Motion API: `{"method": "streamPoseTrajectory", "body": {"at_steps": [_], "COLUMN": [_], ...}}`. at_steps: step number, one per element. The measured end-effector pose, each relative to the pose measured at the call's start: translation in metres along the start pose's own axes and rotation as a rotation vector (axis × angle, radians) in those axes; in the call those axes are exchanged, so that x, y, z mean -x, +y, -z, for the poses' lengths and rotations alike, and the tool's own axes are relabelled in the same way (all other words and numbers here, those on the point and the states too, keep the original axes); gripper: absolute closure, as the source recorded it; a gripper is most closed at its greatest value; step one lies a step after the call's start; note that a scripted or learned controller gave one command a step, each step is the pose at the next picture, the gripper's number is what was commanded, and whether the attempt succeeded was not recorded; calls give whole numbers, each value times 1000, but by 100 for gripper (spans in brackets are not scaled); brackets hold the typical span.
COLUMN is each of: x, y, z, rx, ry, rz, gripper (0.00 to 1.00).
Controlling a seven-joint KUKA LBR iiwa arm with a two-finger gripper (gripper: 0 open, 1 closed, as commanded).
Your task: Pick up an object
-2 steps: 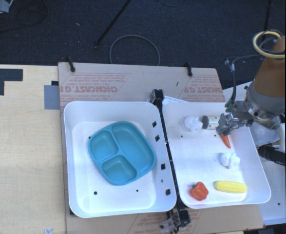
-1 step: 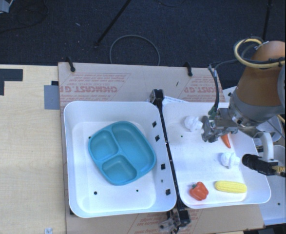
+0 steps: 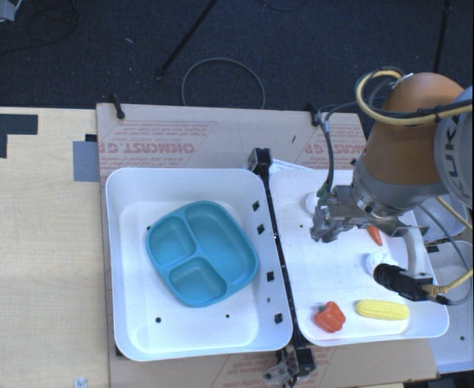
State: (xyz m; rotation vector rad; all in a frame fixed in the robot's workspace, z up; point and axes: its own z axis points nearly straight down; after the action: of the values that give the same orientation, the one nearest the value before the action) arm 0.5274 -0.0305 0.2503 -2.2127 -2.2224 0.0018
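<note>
A smooth red pepper-shaped toy [image 3: 329,317] and a ribbed yellow corn cob [image 3: 382,309] are seen near the front rim of the right bin [image 3: 301,297], just beside each other but apart. A small orange piece [image 3: 375,235] is partly hidden by the arm. Bare white floor is left on the bin's left side. The gripper [image 3: 327,226] is held low over that floor, nothing visibly between it; its opening cannot be told. A glossy blue divided plate [image 3: 200,253] lies in the left bin [image 3: 132,217].
</note>
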Motion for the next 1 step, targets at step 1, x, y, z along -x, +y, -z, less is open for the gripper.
{"method": "streamPoseTrajectory", "body": {"at_steps": [1], "x": [-54], "y": [3], "z": [-15], "rx": [-2], "ry": [-1], "rz": [-1], "gripper": [100]}}
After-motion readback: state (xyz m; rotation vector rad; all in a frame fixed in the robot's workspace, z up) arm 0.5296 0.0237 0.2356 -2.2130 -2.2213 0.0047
